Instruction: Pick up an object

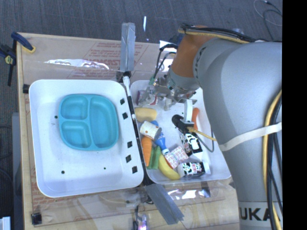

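My gripper point(159, 96) hangs low over the far end of the right bin point(217, 169), under the orange wrist band. Right beside it on the left lies a dark reddish packet point(143, 97); whether the gripper touches it I cannot tell. Just nearer sits a pale yellow rounded piece point(146, 113). Further toward the front lie a white cup-like thing point(149, 129), an orange carrot point(146, 150), a green piece point(154, 158), a yellow banana point(168, 169), a blue-capped item point(160, 141), a red-and-white packet point(177, 154) and a black-and-white carton point(192, 168).
The left bin point(43, 143) holds a teal divided plate point(89, 121). A red-orange stick point(195, 118) lies along the right bin's right wall. The big grey arm covers the view's right side. A rail with black clips point(128, 128) separates the bins.
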### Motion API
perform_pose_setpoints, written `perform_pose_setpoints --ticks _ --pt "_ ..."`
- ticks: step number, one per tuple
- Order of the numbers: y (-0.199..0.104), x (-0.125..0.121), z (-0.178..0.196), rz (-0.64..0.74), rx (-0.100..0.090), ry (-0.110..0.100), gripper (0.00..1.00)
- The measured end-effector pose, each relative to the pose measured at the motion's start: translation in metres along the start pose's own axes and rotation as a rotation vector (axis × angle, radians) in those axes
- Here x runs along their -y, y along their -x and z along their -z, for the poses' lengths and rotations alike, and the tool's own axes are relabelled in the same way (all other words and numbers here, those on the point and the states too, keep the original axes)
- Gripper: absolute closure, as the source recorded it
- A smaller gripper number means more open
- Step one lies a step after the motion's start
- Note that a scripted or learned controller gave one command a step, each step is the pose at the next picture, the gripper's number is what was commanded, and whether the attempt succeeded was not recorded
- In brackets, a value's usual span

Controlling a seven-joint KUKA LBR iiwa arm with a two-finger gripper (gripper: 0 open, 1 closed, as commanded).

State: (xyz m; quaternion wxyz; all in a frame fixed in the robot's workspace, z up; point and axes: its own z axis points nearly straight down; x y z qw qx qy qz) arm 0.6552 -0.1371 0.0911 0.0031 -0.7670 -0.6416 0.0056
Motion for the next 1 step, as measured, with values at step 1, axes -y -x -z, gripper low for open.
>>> perform_pose_setpoints --ticks 1 --pt "-0.0002 0.0001 -0.0003 0.0 0.0 0.0 0.0"
